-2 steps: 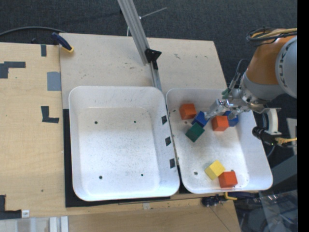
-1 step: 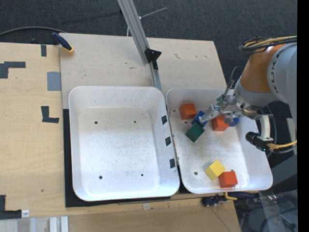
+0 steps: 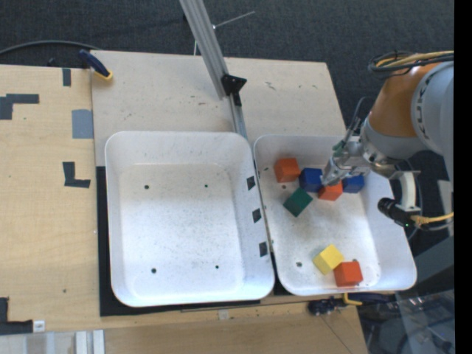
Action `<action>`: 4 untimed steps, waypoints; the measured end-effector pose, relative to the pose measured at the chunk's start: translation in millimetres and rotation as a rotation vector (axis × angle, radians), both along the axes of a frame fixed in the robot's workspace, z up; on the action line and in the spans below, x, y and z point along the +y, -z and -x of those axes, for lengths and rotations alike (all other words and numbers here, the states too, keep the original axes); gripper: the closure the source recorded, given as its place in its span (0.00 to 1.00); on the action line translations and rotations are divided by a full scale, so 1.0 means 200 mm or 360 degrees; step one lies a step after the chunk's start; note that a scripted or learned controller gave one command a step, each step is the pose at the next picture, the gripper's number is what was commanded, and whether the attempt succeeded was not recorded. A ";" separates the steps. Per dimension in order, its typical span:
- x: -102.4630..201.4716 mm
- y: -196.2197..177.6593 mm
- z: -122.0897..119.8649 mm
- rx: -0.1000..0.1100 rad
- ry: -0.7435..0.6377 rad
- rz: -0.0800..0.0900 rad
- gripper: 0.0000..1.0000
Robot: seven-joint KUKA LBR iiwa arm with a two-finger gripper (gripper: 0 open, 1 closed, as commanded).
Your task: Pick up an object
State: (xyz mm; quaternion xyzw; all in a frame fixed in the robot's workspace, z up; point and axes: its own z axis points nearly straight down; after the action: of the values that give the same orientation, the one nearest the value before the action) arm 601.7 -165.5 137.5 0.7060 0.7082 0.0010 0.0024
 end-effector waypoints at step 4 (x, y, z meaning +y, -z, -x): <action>0.27 -0.67 0.05 0.0009 -0.0003 -0.0004 1.00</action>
State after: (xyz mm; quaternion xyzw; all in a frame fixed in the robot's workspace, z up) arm 592.1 -111.1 271.9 0.7053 0.7089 0.0000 -0.0005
